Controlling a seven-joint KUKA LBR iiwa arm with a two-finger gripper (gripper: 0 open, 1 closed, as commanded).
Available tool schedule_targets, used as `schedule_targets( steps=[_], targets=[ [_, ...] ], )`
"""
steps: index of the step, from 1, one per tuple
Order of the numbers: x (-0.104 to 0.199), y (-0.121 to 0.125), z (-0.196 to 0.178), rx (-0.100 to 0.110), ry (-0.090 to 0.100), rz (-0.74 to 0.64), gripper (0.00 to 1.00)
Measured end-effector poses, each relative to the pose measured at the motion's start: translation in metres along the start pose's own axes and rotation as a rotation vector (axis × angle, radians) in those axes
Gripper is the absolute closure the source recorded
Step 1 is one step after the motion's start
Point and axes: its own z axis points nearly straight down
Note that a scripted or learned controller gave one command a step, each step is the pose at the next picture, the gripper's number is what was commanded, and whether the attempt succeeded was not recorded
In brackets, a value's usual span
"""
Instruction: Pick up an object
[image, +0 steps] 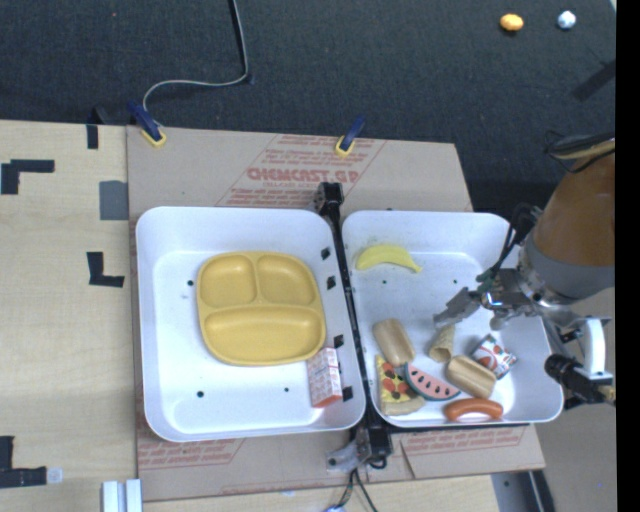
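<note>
My gripper (468, 316) hangs over the right part of the right bin (440, 226), open, with nothing between its fingers. Just below it lie a tan cone (441, 346) and a red-and-white can (493, 356). A yellow banana (388, 259) rests near the bin's back left. A bread roll (393, 341), a watermelon slice (428, 383), a bun (470, 375) and a red sausage (473, 409) crowd the front of the bin.
The left bin (160, 300) holds a yellow divided plate (262, 307) and a small pink carton (323, 378) at its front right corner. The grey arm (575, 240) enters from the right. A black divider (340, 290) runs between the bins.
</note>
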Motion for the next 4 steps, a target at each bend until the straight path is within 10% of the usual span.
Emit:
schedule_targets(
  steps=[1,2,3,4],
  targets=[
    [-0.016,0.003,0.118,-0.004,0.0,0.0,0.0],
    [-0.017,0.003,0.108,-0.007,-0.004,0.002,1.0],
    [-0.017,0.003,0.108,-0.006,-0.004,0.002,0.0],
    [-0.016,0.003,0.099,-0.005,-0.003,0.002,1.0]
  ],
)
